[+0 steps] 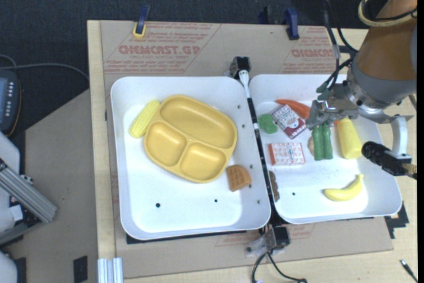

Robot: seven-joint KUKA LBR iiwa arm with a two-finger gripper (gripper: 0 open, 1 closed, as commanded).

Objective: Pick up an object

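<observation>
Your gripper [322, 114] is hanging in the right bin [331, 217], near the middle of its far edge, and it is sitting just above the top end of a green pickle [322, 142]. I am guessing the pickle is the thing you are going for, since it is the closest one. I cannot tell if the gripper is spread wide or squeezed together, because the metal parts are blurring into each other from up here. The big worry is that things are crowding in. A yellow block [348, 139] is lying just beside the pickle on the side nearer the arm, and a small red and white box [287, 120] is sitting near it on the other side, with a carrot [291, 106] just behind the box. So if you are coming down a bit off, you may be pushing on the block or the box and not grabbing anything. The pickle is also looking round and smooth, so it may be rolling or slipping away when it gets squeezed. A flat packet [287, 154] and a little green lump [267, 123] are lying toward the bin's left edge, and a banana [346, 190] is lying near the front edge, well apart from the gripper. The left bin [192, 225] is holding a yellow plate [191, 139], a corn cob [144, 118] touching the plate's left side, and a brown bit of bread [238, 177] near its right edge. None of those are standing in your way.
</observation>
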